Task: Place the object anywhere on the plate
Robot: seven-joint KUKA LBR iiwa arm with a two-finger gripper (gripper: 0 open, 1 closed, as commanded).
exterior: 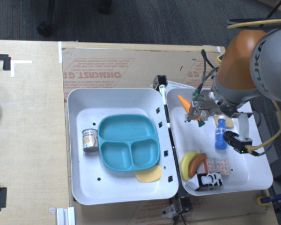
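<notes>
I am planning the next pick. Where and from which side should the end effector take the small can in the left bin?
Grip the can across its round side wall, coming from above. It seems to stand upright, and the plate sits close on one side, so probably close the end effector along the plate's edge, not toward it.

Dark carpet, pale wooden bench

Plate: teal, 3 compartments (1 wide at top, 2 smaller below), lies flat, approx centre of L bin. Carrot: small, orange, tilted, top-L corner of R bin.
</notes>
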